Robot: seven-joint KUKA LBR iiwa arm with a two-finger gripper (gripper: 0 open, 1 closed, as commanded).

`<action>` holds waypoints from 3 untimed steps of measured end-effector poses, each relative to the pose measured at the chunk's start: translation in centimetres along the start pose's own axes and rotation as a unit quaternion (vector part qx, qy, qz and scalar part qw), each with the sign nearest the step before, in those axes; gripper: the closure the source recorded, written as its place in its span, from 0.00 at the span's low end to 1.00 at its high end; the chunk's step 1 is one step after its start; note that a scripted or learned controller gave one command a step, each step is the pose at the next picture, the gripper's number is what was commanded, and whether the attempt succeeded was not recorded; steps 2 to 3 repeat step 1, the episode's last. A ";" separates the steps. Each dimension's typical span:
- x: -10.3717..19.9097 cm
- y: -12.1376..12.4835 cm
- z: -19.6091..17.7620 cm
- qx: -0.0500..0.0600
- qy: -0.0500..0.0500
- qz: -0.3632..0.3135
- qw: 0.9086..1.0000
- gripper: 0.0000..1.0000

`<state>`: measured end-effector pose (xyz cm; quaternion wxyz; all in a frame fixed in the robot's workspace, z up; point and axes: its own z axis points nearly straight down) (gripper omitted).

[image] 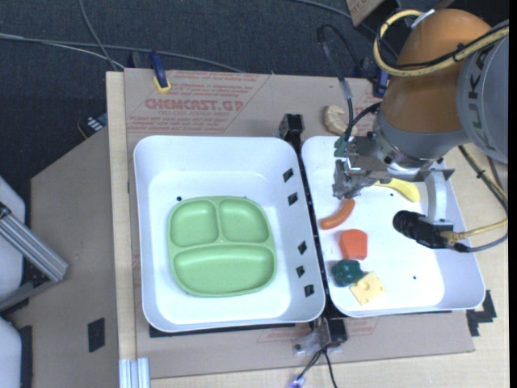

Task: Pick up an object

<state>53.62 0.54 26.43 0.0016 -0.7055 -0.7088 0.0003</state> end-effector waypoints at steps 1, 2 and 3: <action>5.3 0.9 2.2 0.001 0.000 0.000 1.000 1.00; 5.3 0.9 2.2 0.001 0.000 0.000 1.000 1.00; 5.3 0.9 2.2 0.001 0.000 0.000 1.000 1.00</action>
